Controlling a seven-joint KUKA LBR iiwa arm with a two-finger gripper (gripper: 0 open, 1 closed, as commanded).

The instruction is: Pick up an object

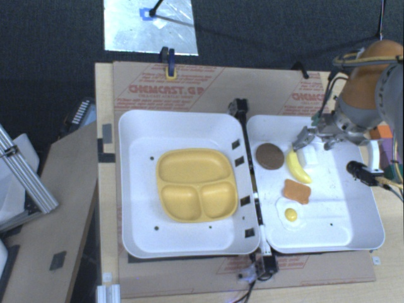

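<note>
Camera view, looking down at a slant, takes in two shallow white bins side by side on a cardboard-covered bench (189, 81). Across the left white bin (136, 169) lies a yellow plastic tray with three compartments (194, 184), sitting near the bin's middle, one wide section toward the back and two smaller ones toward the front.

Over the right white bin (353, 232) the grey arm with its orange band (369, 87) reaches in from the right, and its end effector (307, 141) hangs low over the back part of that bin. Whether the end effector is released or clenched cannot be told from this angle, and nothing can be made out as gripped in it.

Four toy foods lie in the right bin. A yellow plastic banana (297, 168) lies just under the end effector, with a small white block (308, 156) just beside it. A brown round cookie-like disc (269, 156) rests left of the banana, near the wall between the bins. An orange rectangular piece (297, 191) lies just in front of the banana, and a white fried egg with a yellow yolk (290, 214) lies in front of that, toward the bin's near edge.
</note>
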